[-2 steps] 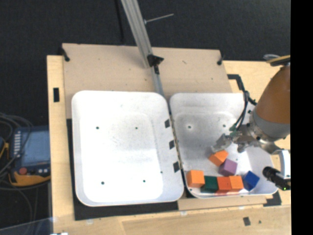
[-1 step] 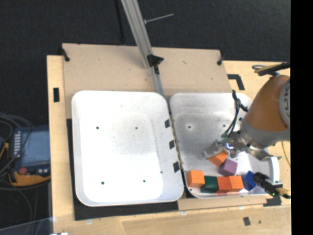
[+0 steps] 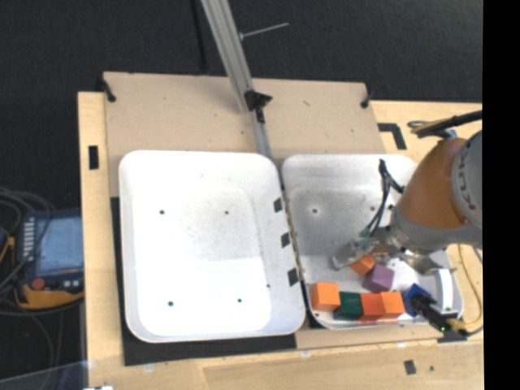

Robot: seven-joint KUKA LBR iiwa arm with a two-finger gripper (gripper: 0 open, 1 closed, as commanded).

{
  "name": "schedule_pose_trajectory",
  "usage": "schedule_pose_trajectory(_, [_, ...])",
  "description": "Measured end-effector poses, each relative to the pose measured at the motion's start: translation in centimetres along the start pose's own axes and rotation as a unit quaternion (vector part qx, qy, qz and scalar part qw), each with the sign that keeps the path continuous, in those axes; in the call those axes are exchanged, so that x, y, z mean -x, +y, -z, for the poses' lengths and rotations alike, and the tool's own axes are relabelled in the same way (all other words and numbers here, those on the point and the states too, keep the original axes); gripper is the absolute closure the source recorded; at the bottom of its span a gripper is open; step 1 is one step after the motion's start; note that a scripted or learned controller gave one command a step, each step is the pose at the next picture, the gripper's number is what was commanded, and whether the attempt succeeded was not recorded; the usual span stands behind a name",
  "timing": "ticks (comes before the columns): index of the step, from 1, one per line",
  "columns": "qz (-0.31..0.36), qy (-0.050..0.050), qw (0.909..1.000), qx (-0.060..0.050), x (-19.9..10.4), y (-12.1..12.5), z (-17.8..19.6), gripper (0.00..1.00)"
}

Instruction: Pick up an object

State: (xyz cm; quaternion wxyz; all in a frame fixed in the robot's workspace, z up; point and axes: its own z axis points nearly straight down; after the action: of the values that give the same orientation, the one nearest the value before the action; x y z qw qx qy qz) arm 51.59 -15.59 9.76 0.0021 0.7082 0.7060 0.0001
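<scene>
My gripper (image 3: 354, 257) is down inside the right bin (image 3: 325, 193), reaching in from the right below the arm's orange band (image 3: 431, 189). A small orange block (image 3: 364, 265) lies right against the gripper's tip; whether it is held is not visible. A purple block (image 3: 379, 279) sits just below and to the right of it. Along the bin's near wall lie an orange block (image 3: 327, 295), a green block (image 3: 350, 305), two more orange blocks (image 3: 382, 303) and a blue piece (image 3: 418, 296).
The left bin (image 3: 199, 242) lies beside the right one, a divider with black clips (image 3: 286, 238) between them. A slanted metal rail (image 3: 231, 47) rises behind the bins. A pendant with cables (image 3: 49, 258) lies off the bench's left edge.
</scene>
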Motion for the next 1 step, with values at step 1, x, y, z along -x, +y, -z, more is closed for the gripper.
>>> schedule_pose_trajectory(1, [-0.004,0.000,1.0000,0.002,0.08,0.10,1.16,1.00])
